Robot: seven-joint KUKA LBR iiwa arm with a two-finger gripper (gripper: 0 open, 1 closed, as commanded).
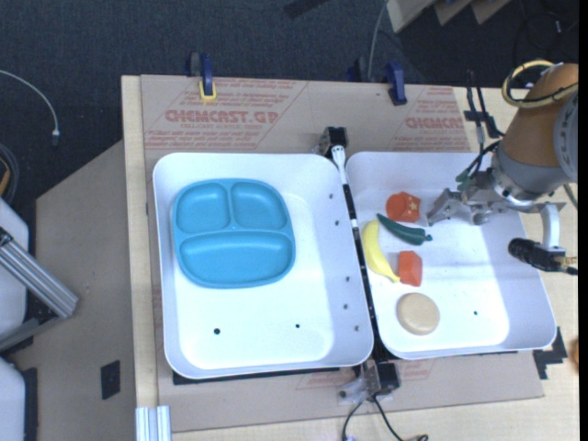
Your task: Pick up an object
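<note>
The right bin (514, 324) holds a red tomato-like piece (402, 206), a dark green pepper (405, 231), a yellow banana (377, 251), a small red block (410, 267) and a beige round disc (418, 313). My gripper (456, 211) hangs over the upper part of this bin, just right of the red piece and the green pepper. Its fingers stand open with nothing between them, and it is not touching any of the objects.
In the left bin (266, 347) a blue divided plate (234, 232) lies toward the upper left. The bins meet at a black-hinged rim (354, 246). Blue clamps (207, 73) hold the cardboard base at the back.
</note>
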